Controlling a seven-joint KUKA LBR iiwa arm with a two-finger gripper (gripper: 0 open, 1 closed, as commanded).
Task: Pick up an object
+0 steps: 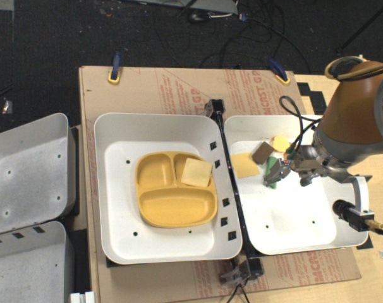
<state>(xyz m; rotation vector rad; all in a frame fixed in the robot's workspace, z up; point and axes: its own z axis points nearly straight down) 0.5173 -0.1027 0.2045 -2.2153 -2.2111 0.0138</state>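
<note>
In the right bin, several small objects lie bunched at the upper left: a flat yellow square, a brown block, a small yellow piece and a green item. My gripper is low over this cluster, right beside the green item and apparently touching it. Whether anything is held is hidden by the wrist. The left bin holds a yellow divided plate with a pale yellow block in its upper right compartment.
A black divider strip runs between the bins. The grey and orange arm covers the right bin's upper right corner. Grey metal trays stand off the bench to the left. Clamps grip the board's far edge.
</note>
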